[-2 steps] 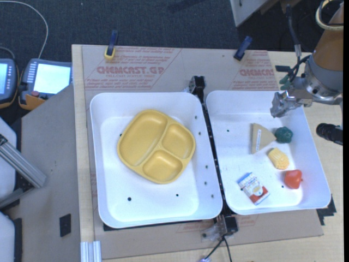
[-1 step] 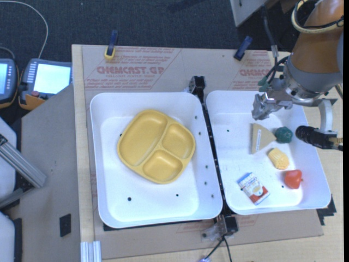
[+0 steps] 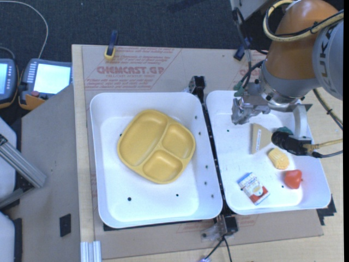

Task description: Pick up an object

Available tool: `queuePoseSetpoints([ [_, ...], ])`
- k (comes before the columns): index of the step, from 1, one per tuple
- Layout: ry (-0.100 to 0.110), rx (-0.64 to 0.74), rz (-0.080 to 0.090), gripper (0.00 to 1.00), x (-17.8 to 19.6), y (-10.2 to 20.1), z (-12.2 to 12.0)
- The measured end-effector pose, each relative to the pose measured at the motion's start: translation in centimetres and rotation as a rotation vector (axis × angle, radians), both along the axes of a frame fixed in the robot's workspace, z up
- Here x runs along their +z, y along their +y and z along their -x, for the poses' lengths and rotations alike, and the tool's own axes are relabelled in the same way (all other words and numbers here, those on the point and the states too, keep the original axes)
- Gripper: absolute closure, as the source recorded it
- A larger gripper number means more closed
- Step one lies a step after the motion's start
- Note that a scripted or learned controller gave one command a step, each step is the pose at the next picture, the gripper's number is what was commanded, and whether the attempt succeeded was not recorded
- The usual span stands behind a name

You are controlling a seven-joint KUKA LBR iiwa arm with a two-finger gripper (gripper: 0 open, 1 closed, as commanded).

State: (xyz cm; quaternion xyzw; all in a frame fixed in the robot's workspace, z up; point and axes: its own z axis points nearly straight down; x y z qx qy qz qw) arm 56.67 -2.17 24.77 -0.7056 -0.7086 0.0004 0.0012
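My gripper (image 3: 240, 115) hangs over the far left part of the right bin (image 3: 229, 201), with nothing visible between its fingers. Just right of it and nearer lies a pale beige block (image 3: 256, 138). A yellow corn-like piece (image 3: 278, 159) and a red strawberry-like piece (image 3: 293, 179) rest near the right side of that bin. A small white, blue and red carton (image 3: 253, 188) lies toward its front.
The left bin (image 3: 103, 146) holds a yellow divided plate (image 3: 156, 146). A black clamp (image 3: 197, 84) sits at the far end of the seam between the bins. A blue and yellow clamp (image 3: 111, 44) sits on the bench's back edge.
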Motion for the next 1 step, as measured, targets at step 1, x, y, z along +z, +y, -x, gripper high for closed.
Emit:
queuePoseSetpoints([
  [1, 0.002, 0.0, 0.0, 1.0, -2.02, 5.21, 0.06],
])
